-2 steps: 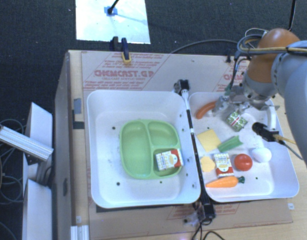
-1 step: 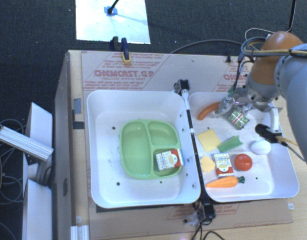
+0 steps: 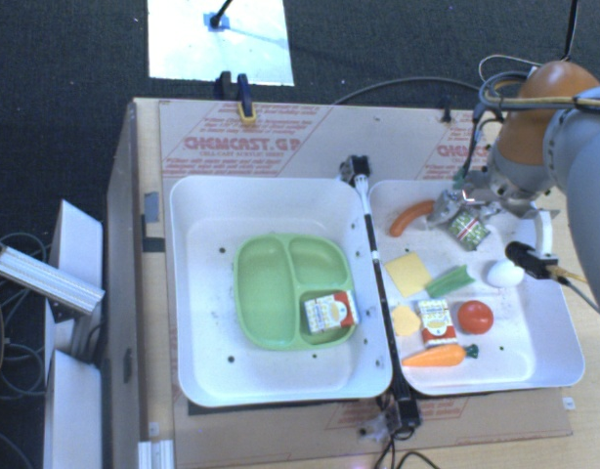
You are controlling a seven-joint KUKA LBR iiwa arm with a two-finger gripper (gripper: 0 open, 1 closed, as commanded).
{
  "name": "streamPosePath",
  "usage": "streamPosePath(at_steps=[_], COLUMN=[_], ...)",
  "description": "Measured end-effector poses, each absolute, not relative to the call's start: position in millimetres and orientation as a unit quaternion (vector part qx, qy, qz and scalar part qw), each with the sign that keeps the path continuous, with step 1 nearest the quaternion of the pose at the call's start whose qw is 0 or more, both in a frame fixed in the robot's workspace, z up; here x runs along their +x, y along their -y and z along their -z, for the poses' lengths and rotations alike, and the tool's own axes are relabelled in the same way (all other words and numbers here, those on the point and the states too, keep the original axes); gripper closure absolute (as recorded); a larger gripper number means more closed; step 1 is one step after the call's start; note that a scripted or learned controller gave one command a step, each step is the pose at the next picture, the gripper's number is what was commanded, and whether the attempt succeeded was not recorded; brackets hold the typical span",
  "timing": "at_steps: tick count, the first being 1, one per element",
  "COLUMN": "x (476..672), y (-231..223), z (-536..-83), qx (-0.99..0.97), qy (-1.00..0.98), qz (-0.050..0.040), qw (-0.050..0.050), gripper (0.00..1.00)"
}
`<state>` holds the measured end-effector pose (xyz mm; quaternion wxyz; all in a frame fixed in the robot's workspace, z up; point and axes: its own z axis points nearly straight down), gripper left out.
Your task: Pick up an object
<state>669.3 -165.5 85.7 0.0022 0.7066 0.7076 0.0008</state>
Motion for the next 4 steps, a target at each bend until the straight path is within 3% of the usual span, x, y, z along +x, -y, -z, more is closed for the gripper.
streamPosePath(at_steps=[2, 3, 4], x=[669.3, 670.5, 670.3], y=[188.4, 188.3, 151.3], z=[-85.6, -97.0, -196.2], qx=[0.707, 0.706, 0.705], qy=[-0.708, -0.709, -0.709], qz=[-0.0006, -0.0014, -0.0022], qw=[0.002, 0.004, 0.003], gripper=[0.00, 1.00, 1.00])
